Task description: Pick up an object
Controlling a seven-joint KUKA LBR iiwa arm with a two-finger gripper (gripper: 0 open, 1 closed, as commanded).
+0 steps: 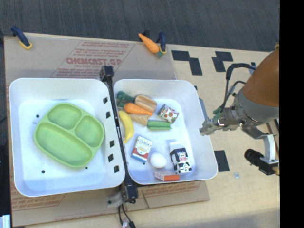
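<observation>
Green divided plate (70, 134) fills the left bin (19, 175), candidate objects (banana (126, 125), egg (158, 160), cartons) crowd the right bin (207, 161), and my gripper (207, 127) waits just outside its right rim, grasping nothing, its opening indiscernible to me.

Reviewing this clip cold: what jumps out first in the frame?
The bright green divided plate lying alone in the left bin catches the eye first. Next is the jumble of toy food in the right bin: a banana along its left wall, a carrot, a white egg, small cartons. The gripper sits just outside that bin's right wall, holding nothing.
</observation>
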